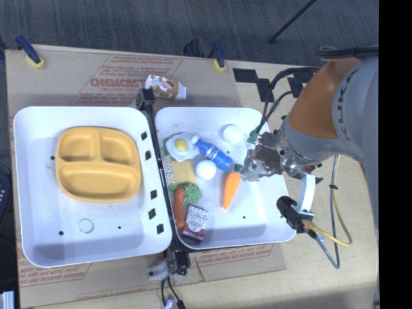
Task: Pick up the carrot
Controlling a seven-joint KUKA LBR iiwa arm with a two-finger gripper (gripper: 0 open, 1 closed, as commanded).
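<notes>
The orange carrot (230,190) lies in the right bin (257,232), right of centre, its green top pointing up and to the right. My gripper (253,165) hangs over the right bin just above and to the right of the carrot's green end, close to it. The grey wrist and the orange band of the arm fill the space to the right of it. Nothing is seen held in the gripper.
Around the carrot lie a white egg (206,169), a blue bottle (214,154), a fried egg (180,147), a white ball (232,134), a sausage (179,205) and a packet (196,223). The left bin (38,237) holds a yellow divided plate (98,163).
</notes>
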